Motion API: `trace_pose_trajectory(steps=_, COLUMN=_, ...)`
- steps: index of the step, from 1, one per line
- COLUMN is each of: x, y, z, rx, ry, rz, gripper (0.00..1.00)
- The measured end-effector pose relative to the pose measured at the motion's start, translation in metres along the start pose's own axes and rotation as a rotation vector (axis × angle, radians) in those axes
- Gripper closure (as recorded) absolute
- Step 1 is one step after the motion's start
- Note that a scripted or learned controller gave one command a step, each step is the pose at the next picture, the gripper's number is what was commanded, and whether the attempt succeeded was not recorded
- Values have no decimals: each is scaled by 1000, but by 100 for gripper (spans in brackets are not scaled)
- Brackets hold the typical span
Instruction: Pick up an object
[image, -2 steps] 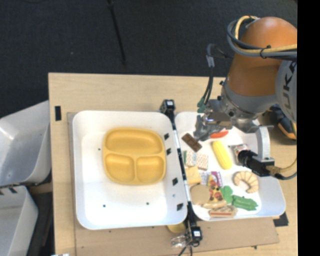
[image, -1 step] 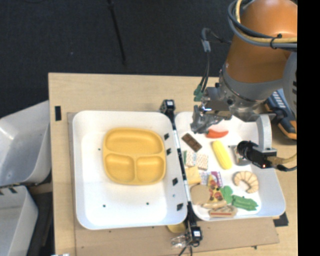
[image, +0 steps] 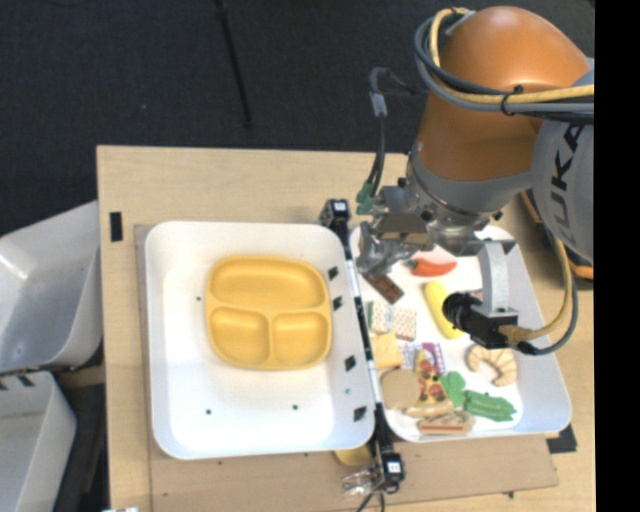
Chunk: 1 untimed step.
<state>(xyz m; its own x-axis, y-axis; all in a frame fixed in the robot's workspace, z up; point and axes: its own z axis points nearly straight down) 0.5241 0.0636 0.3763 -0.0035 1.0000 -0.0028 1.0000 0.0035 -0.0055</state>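
Wooden bench (image: 120, 190), pale, under both bins; left white bin (image: 175, 420) holds a yellow divided plate (image: 268, 310), three compartments, lying flat near the bin's middle; right white bin (image: 545, 385) just beside it, the two rims touching along a row of black clips (image: 352, 330); dark floor (image: 150, 70) beyond the bench; white object (image: 40, 290) at far left, identity unclear.

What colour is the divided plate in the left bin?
Yellow, a plain mustard tone; the divided plate shows best in the camera view.
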Motion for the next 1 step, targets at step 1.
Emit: trace_pose_trajectory(steps=1, x=-15, y=-34, z=-59, rx=-8, ry=1, rz=0, gripper=100)
